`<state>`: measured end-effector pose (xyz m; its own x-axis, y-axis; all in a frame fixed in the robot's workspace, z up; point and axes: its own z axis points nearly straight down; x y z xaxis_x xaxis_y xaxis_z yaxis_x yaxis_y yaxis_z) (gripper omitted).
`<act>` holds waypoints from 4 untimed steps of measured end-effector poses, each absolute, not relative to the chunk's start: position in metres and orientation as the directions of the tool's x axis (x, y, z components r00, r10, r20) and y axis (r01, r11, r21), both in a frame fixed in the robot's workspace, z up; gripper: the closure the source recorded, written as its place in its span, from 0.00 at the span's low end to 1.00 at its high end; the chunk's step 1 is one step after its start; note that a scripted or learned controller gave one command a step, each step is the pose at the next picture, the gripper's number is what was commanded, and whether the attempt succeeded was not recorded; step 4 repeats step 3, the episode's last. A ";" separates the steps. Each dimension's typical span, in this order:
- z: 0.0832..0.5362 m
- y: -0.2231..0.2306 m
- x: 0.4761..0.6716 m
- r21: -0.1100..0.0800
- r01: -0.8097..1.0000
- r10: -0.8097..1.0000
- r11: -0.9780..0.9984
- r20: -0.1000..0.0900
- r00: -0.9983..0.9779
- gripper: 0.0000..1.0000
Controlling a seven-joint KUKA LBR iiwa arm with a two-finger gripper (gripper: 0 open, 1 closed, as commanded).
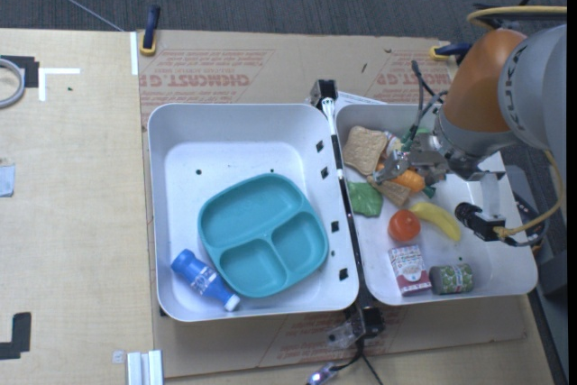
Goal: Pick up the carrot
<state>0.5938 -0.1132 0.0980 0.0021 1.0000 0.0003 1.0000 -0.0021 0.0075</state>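
The carrot [411, 180] is a small orange piece in the right bin [505, 279], lying just right of a brown cracker-like piece [394, 191]. My gripper [397, 165] reaches down into that bin from the right and sits right at the carrot's upper left, touching or nearly touching it. The wrist and the orange band of the arm [482, 86] hang above it and hide part of the bin's back right.
The right bin also holds a bread slice [364, 149], a green piece [366, 199], a red tomato [405, 224], a yellow banana [437, 220], a small packet [408, 270] and a can [453, 279]. The left bin [171, 194] holds a teal divided plate [261, 234] and a blue bottle [202, 278].
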 end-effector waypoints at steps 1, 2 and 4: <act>0.107 -0.113 0.593 0.002 1.000 1.000 -0.004 0.003 0.004 1.00; 0.192 -0.075 0.611 0.000 1.000 1.000 0.002 -0.001 -0.002 1.00; 0.244 -0.034 0.562 -0.001 1.000 1.000 0.002 0.000 -0.002 1.00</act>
